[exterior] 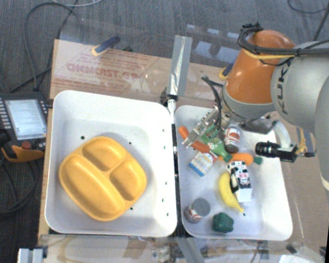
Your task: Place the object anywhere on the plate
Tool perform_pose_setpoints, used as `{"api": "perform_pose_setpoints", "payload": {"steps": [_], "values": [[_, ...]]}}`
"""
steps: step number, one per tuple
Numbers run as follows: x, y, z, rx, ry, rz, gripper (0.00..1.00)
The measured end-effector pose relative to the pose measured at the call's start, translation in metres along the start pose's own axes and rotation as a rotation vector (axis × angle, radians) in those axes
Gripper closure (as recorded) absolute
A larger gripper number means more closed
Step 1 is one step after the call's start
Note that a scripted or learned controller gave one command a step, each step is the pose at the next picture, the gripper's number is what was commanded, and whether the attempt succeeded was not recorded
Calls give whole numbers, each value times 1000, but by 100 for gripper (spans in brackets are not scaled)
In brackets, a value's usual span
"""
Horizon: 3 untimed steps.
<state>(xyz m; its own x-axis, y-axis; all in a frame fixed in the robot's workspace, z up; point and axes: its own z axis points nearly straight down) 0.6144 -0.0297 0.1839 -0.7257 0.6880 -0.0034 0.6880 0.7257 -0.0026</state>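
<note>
Yellow plate (103,177), three compartments, sits alone in the left bin (72,107), tilted a little against the bin's walls. All loose items are in the right bin (281,222): a banana (227,193), a small cow-patterned carton (241,178) touching it, a blue-and-white box (202,162), a grey can on its side (197,209), a dark green lump (222,222), a small jar (232,138), and orange and green bits crowded under the tool.

We note the gripper (202,132) low over the upper-left corner of the right bin, among the orange and green pieces near the divider between bins. Whether its jaws stand wide or closed we cannot tell; the metal parts blur into the clutter. Nothing can be seen held.

Our reading: the step in hand is the pick, and the object is not yet settled from this view, likely one of the pieces directly under the tool.

To do it well, we judge:
- choose a piece with free sides; the cluster is tight, and neighbours may be dragged along or wedge the fingers;
- lift straight up before crossing, so the load clears the raised rims at the divider;
- carry left and down toward the plate's middle, release low; any compartment serves;
- confirm the catch before travelling, since small flat pieces slip easily.
</note>
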Motion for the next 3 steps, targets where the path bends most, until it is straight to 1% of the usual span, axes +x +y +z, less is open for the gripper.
{"api": "perform_pose_setpoints", "payload": {"steps": [1, 2, 3], "values": [[86, 5, 0, -3, 5, -197, 100], [135, 77, 26, -3, 4, -252, 100], [135, 77, 26, -3, 4, -252, 0]]}}
